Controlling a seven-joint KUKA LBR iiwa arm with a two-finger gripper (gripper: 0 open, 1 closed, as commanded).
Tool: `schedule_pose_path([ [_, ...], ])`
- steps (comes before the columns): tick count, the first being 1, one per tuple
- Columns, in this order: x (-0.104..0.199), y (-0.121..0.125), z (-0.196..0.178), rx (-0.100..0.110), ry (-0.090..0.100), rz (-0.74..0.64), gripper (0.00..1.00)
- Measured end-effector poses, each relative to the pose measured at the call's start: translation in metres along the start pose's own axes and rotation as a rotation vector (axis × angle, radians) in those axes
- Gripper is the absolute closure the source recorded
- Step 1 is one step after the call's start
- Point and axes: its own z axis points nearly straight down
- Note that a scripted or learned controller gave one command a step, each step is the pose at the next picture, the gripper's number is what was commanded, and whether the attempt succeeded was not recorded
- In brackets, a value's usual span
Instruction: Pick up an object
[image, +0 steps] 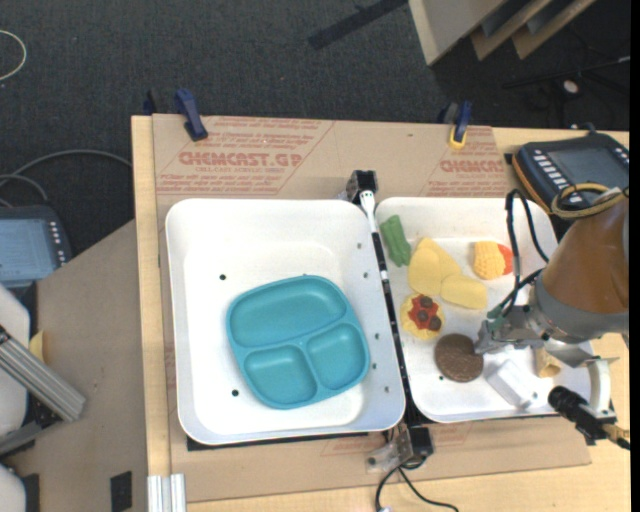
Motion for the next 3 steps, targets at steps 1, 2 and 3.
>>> schedule_pose_path([
  [1,-0.084,0.007,-0.079,0.001,-0.006,0.004,1.00],
  [2,-0.021,0.062,-0.030,0.007,0.002,-0.009,1.00],
  [3,-0.079,0.059,-0.058,0.006,-0.001,0.000,1.00],
])
